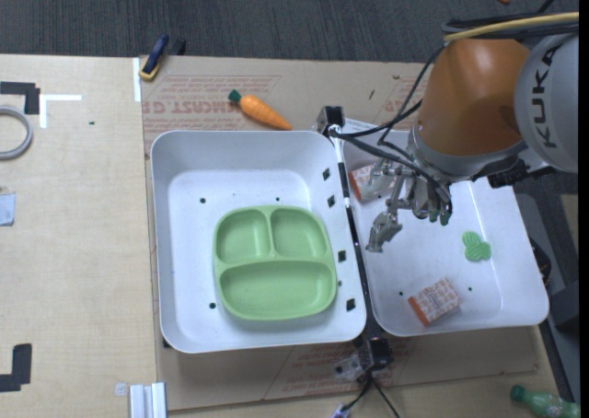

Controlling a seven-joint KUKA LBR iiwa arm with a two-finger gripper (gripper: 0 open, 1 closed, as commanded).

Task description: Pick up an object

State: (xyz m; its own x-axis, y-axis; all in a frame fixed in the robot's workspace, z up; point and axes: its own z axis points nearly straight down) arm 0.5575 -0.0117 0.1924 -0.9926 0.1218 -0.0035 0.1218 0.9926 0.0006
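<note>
I have the gripper (pixel 386 227) low over the right bin (pixel 515 310), near its left wall. I cannot tell how it stands from up here; it may be on something small, but the view is too blurry. The things to pick lie in this bin: a small orange box (pixel 434 300) near the front, a green toy (pixel 475 247) to the right, and a packet (pixel 364 180) behind the gripper. I should go straight down on one thing and squeeze gently.

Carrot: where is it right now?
The carrot lies on the cardboard outside both bins, just beyond the far rim of the left bin, left of the arm.
</note>
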